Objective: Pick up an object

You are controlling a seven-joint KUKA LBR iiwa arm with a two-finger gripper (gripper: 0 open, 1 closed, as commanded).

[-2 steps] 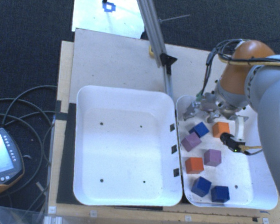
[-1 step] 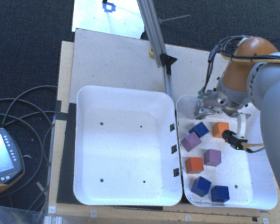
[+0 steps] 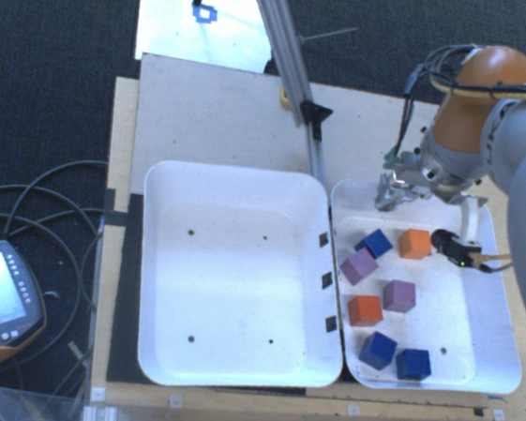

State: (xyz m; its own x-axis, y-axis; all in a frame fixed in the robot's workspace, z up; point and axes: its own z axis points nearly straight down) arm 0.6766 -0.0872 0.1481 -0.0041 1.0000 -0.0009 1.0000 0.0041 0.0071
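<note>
Approach step: pincer (image 3: 392, 195) hangs above the right bin's (image 3: 505, 322) far-left corner, grip state unreadable, nothing seen in it; blocks sit nearer, blue cube (image 3: 374, 242) closest — next, align over it and descend.

No legible text or markings.

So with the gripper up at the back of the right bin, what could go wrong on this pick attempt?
1. The gripper sits over bare floor near the right bin's back rim, apart from every block; closing there would likely grab nothing.
2. The nearest blue block and a purple block lie close together, so descending fingers may knock one aside.
3. The two front blue blocks nearly touch, leaving little finger room.
</note>
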